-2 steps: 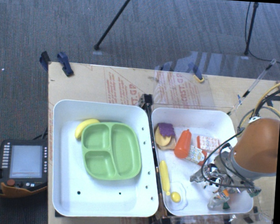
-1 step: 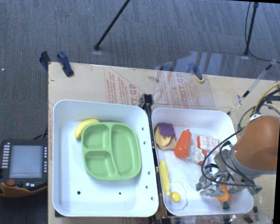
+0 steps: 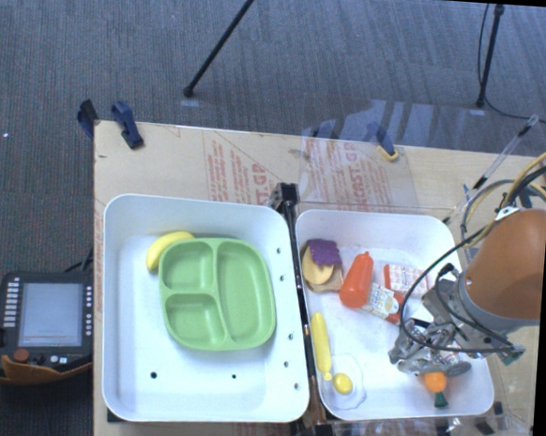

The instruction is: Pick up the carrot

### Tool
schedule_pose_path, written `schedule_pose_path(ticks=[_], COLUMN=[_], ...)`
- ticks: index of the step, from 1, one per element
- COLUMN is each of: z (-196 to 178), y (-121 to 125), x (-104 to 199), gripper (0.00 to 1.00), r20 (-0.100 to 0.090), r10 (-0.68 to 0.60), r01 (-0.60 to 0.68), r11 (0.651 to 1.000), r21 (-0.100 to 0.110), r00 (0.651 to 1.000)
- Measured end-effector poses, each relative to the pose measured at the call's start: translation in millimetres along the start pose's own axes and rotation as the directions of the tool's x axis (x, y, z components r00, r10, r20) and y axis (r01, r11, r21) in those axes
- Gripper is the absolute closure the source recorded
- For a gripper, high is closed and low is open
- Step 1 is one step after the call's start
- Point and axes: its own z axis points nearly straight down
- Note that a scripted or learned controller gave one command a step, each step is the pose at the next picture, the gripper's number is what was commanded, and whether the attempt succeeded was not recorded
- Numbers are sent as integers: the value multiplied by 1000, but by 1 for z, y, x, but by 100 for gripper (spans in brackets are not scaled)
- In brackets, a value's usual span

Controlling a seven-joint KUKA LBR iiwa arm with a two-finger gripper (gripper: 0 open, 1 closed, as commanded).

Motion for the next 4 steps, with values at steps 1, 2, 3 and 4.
schedule_pose_path(ticks=[1, 2, 3, 4], z=[1, -61, -59, 41], y=[0, 117, 20, 3], x=[0, -101, -150, -122], gripper=[0, 0, 0, 0], r20=[-1, 5, 1, -7], r10=[1, -156, -79, 227], r01=[-1, 156, 79, -227], r11=[1000, 988, 997, 974], r21=[-1, -1, 0, -4], r00=[1000, 988, 997, 974])
